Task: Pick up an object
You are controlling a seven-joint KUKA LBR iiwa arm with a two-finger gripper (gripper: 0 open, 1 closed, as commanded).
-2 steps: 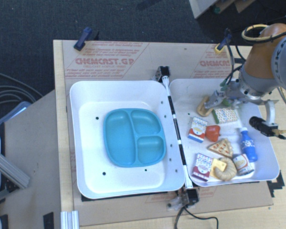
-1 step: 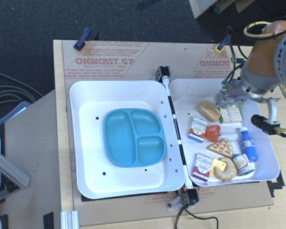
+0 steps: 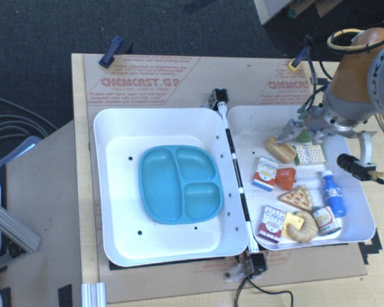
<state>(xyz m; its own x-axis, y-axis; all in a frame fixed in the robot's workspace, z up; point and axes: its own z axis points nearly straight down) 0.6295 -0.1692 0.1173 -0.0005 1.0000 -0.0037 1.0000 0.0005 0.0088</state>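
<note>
Beside hand [image 3: 299, 132] — tan bread roll [image 3: 281, 151] (oblong), checkered packet [image 3: 309, 154].

You see the surface [image 3: 179, 75] carrying two white bins side by side: left bin [image 3: 109, 171] at nine o'clock, right bin [image 3: 365, 216] at three.

A robotics lab, by the look of it: a plywood-topped desk [image 3: 179, 75] stencilled with a supplier's name, clamps [image 3: 111, 51] at its far corners, two white bins [image 3: 109, 171] joined by a black bracket [image 3: 219, 96], loose cables [image 3: 13, 136] on dark carpet [image 3: 51, 18], toy food [image 3: 285, 178].
</note>
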